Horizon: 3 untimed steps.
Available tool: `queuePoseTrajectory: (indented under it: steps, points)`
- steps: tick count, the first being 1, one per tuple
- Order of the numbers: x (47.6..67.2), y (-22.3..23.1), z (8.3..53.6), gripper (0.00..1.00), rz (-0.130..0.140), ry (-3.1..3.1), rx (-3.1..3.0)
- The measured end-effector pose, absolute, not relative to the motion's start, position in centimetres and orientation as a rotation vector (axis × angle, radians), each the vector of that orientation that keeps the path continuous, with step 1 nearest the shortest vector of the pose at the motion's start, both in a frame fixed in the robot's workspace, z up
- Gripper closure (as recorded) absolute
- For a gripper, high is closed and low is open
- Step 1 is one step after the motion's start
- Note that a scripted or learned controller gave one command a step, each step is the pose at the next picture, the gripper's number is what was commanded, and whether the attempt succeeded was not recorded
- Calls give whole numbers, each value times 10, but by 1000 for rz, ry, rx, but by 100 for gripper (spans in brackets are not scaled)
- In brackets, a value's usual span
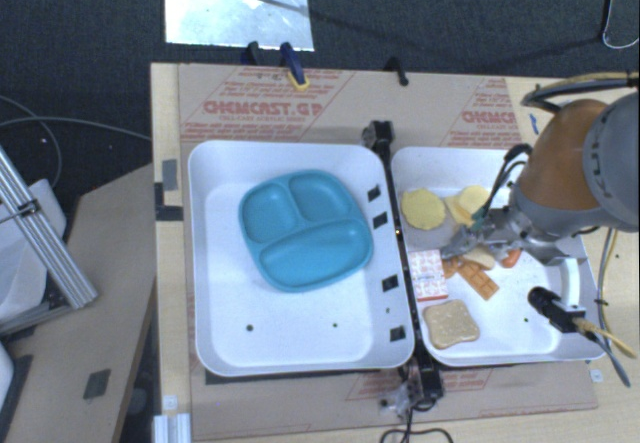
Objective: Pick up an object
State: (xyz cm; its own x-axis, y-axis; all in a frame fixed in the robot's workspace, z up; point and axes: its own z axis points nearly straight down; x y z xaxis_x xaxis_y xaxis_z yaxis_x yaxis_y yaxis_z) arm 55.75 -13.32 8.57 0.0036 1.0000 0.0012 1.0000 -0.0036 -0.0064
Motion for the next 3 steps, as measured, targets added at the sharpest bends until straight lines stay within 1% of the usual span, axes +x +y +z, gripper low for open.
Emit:
queuePoseTrajectory:
  steps: [1, 2, 3]
  points:
    - [563, -132, 105, 100, -9, -2227, -2225]
    - [599, -28, 190, 100, -19, -2243, -2208]
    - [569, 18, 287, 100, -17, -2237, -2214]
